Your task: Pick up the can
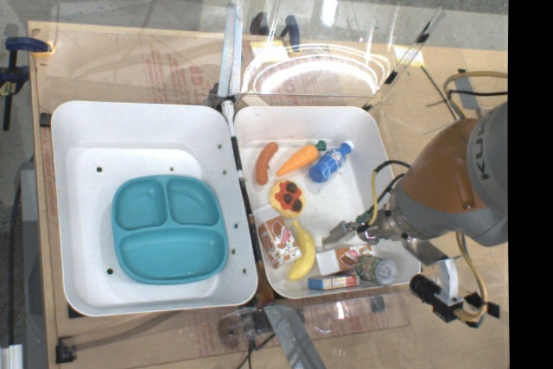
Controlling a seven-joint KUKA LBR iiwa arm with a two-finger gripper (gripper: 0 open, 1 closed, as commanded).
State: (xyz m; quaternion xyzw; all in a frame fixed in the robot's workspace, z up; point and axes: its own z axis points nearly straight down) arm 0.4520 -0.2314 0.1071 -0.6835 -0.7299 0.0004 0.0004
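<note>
On my far left sits the left bin (69, 186), and in it a teal divided plate (169, 229) lying flat, well apart from anything I care about. Nothing for me there.

Moving right, the right bin (367, 121) holds the clutter. Toward its far side lie a sausage (266, 162), a carrot (298, 159) and a small blue bottle (329, 162), all in a loose row. Below them is a flat yellow toy with dark spots (288, 197), then a patterned packet (278, 241) with a banana (302, 251) just beside it on the right. At the near edge lies a small box with a blue end (333, 282).

The can (372, 267) is what I want. It lies on its side in the near right corner of this bin, its silver lid facing right, the small box touching or almost touching it on the near side, and the bin wall close behind.

My pincer (350, 231) is low over the bin, just left and far of the can, reaching in from the right. From this angle I cannot tell whether it is wide or narrow, and I see nothing between its tips.

I judge I am in the approach: near the can, not yet on it. The next move calls for shifting right and nearer, lining up across the can's round body rather than along it, and coming down cleanly. The corner is tight; the box and the wall could crowd me, and a can lying on its side may roll away if I nudge it first.
</note>
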